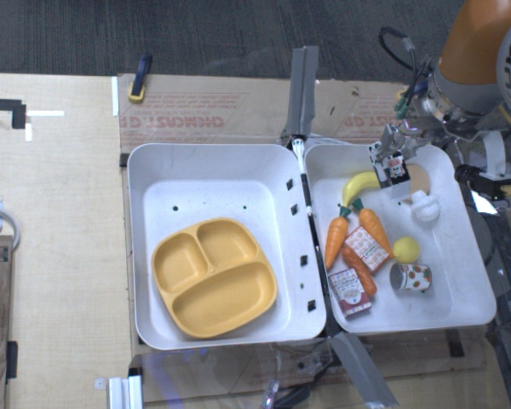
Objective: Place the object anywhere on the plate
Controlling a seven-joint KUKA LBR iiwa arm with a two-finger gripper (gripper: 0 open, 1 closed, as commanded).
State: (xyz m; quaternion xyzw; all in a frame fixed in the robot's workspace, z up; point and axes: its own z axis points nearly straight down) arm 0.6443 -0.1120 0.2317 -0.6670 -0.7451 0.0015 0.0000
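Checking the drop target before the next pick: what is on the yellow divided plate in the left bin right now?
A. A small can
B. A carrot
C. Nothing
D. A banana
C: the yellow plate lies bare in the left bin, while the banana, carrots and can all lie in the right bin.

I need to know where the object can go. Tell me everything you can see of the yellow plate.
The yellow plate looks like matte moulded plastic, a rounded-corner shape with raised ridges dividing it into three compartments: two smaller ones at the far side and one long one nearer the camera. It lies flat, turned at a slight angle, on the floor of the left bin, toward that bin's near left part. Nothing lies in any compartment.
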